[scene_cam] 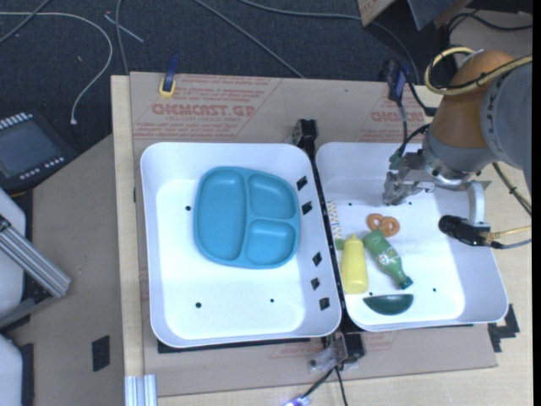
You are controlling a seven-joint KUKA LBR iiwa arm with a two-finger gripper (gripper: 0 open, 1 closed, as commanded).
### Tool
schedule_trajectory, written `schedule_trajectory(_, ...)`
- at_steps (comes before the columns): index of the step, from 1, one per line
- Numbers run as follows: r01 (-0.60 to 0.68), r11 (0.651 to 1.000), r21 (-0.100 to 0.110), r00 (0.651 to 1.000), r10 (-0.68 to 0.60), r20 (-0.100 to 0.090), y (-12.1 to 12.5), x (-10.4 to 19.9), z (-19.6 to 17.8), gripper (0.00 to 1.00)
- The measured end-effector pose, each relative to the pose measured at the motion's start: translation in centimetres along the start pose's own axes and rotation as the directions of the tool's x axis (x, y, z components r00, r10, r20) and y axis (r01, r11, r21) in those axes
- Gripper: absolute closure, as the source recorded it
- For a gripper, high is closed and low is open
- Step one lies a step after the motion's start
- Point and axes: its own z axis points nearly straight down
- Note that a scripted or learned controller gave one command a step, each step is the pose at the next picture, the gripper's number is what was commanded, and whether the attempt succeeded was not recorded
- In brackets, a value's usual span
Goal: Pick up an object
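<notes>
Pretzel (383, 223), bottles, bowl in right bin (473, 294).

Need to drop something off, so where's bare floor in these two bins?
Left white bin: bare strip in front of the blue divided plate. Right white bin: crowded near the divider by yellow bottle, green bottle, pretzel, dark green bowl; bare along its right edge.

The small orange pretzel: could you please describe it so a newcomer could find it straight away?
Look in the right-hand bin, beside the one holding the blue plate. The pretzel lies just above the green bottle and yellow bottle. It alone is orange and looped.
</notes>
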Motion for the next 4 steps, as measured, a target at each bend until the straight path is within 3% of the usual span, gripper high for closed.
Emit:
schedule_trajectory(3, 0.002, 1.000, -0.008, 1.000, -0.002, 0.003, 0.2, 1.4, -18.0, 1.00)
schedule_trajectory(4, 0.001, 1.000, -0.001, 1.000, -0.001, 0.002, 0.3, 1.5, -18.1, 1.00)
